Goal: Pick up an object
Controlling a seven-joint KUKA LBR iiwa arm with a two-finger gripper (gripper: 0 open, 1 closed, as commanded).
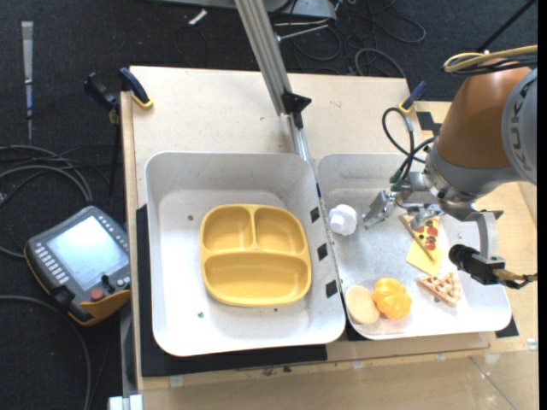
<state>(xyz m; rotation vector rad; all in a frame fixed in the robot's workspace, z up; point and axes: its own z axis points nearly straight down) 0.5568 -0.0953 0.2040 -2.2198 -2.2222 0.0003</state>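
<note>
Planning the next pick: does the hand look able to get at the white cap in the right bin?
Probably yes. The hand hangs just right of the white cap, nothing lies between them, though the bin wall crowds its far side.

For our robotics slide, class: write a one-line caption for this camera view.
KUKA arm's gripper hovers over the right bin near toy food; a yellow divided plate sits in the left bin.

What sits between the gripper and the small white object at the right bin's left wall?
Nothing visible does. The gripper is over bare floor of the right bin, and the white object lies just to its left by the divider. The pizza slice, waffle and orange piece lie elsewhere.
</note>
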